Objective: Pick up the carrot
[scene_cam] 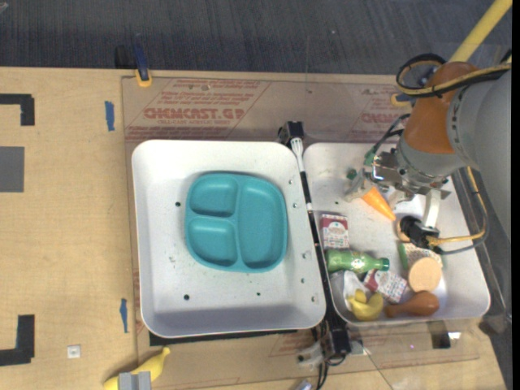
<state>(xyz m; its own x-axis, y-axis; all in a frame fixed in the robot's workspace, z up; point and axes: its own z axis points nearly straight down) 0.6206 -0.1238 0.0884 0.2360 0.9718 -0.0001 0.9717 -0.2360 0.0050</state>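
While we looked down through the single overhead camera, the jaws (pixel 382 187) hung over the upper part of the right bin (pixel 475 287), with the grey arm (pixel 479 124) coming in from the right. The carrot (pixel 379 201) lay just under them, a small orange wedge pointing down and to the right on the bin floor. Whether the jaws stood wide or narrow we could not tell, since the wrist covered them, and we saw nothing clearly held between them.

Below the carrot sat a red and white carton (pixel 334 231), a green bottle (pixel 356 261), a banana (pixel 366 305), a round tan disc (pixel 425 275) and a brown rounded item (pixel 414 304), all crowded toward the lower end. The left bin (pixel 158 218) carried a teal divided plate (pixel 238 221).

We judged the step in hand to be the closing on the carrot. To do it well, we would square the jaws across the carrot's narrow width, not along its length, settle low enough to catch its thicker end, and lift straight up, clear of the carton beside it.
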